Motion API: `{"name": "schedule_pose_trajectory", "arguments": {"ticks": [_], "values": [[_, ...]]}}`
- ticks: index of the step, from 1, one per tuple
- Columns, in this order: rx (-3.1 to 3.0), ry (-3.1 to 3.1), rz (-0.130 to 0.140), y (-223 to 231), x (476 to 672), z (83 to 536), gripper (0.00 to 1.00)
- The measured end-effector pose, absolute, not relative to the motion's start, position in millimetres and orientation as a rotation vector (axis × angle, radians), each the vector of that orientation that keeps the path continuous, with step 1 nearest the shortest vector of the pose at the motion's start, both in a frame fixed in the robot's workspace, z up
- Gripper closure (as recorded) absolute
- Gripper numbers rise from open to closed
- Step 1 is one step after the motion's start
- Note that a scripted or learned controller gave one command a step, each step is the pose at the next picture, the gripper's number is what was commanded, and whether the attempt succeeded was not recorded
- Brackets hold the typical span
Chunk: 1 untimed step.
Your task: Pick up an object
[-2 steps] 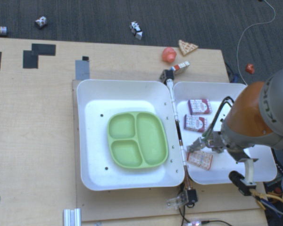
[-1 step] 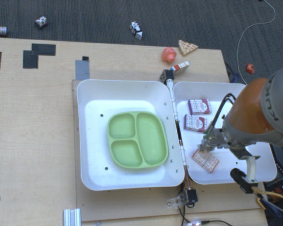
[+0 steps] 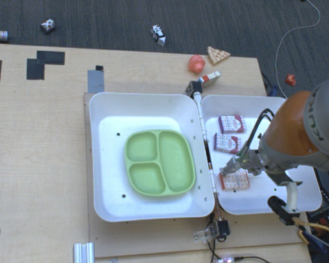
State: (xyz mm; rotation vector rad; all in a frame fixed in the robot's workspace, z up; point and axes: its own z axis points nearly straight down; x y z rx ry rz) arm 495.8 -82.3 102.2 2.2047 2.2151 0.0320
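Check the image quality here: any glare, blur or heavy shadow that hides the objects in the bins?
Camera view: even, soft lighting; the left bin glows bright around the green tray without washing it out; the small packets are soft, print unreadable; the gripper is slightly blurred, and the arm covers part of the right bin.

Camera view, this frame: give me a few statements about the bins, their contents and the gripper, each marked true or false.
1. The green divided plate lies in the left bin. True.
2. Three small red-and-white packets lie in the left bin. False: packets lie in the right bin.
3. The gripper hangs over the right bin. True.
4. The red ball lies inside the right bin. False: it lies on the bench beyond the bins.
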Motion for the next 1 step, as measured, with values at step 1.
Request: {"name": "schedule_pose_trajectory", "arguments": {"ticks": [1], "values": [[2.209, 2.214, 0.024, -81.3, 493.5, 90.1, 0.0]]}}
